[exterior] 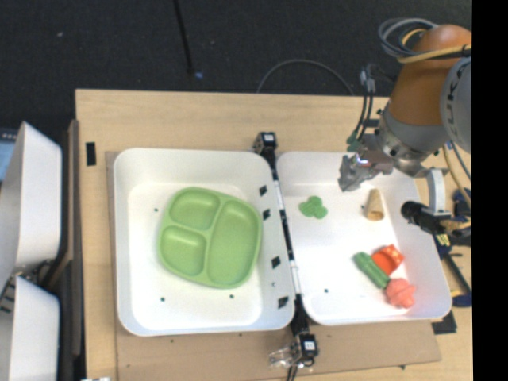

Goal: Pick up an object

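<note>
Arm (425, 94) at upper right of frame is cut off by the right edge; base not visible. Gripper (353, 177) at upper centre-right is small and blurred, so its grip can't be read. Orange item (387, 259) and green stick (370, 268) at lower right overlap; can't tell if joined or separate. White boxes (32, 205) at left edge are cropped. Small black fittings (295, 349) at bottom centre are too small to identify.

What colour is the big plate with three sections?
Light green: the sectioned plastic plate in the left bin, seen in the camera view.
</note>
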Motion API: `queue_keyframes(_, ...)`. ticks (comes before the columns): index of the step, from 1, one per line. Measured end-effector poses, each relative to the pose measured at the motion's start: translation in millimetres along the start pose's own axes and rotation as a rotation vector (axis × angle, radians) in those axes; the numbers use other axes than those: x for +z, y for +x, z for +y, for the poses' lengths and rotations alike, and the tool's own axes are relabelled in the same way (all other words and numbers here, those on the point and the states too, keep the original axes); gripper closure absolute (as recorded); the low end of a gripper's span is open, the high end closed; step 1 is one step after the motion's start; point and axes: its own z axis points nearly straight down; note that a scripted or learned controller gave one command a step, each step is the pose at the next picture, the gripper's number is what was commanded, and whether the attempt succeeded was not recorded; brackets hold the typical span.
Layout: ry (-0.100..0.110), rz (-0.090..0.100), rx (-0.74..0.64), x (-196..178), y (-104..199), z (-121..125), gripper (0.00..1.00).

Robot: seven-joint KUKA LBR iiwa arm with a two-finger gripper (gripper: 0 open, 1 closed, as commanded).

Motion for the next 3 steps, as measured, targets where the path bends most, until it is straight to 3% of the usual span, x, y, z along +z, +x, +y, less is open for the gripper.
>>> queue_keyframes(3,0.0,0.001,-0.003,-19,175,20,1.0)
